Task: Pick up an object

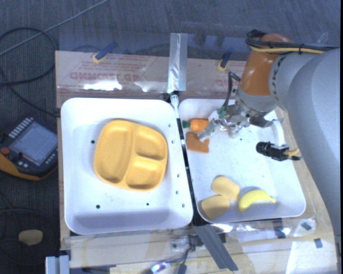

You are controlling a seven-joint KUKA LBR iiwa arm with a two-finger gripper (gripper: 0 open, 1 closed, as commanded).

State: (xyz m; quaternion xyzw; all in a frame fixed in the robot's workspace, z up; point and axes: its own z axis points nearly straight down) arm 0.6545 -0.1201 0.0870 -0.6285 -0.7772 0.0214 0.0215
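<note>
Stock at the right bin: end effector beside the orange pieces

- Desk [66, 79]: carries two shallow white bins side by side.
- Arm [308, 96]: grey with an orange band, reaching in from the view's right over the far part of the right bin.
- Left bin [68, 170]: holds one item, a yellow divided tray [131, 154], lying flat near the middle.
- Right bin [246, 164]: holds all the small items listed below.
- End effector [208, 130]: low in the far-left corner of the right bin, slanting down toward the left wall. Whether it is spread or pressed together cannot be told, and nothing is seen pinched in it.
- Orange flat piece [198, 145]: against the left wall, just beside the tip on its near side.
- Banana [256, 198]: near edge of the bin, well apart from the tip.
- Two pale yellow lumps [224, 186] [215, 205]: touching each other, just left of the banana.
- Orange rounded piece [199, 124]: the likeliest target, just left of the tip and slightly farther back. Its long axis runs left to right across the view, roughly in line with the reach. Judgement: a short move leftward should reach it, and the wall close behind leaves little room.
</note>
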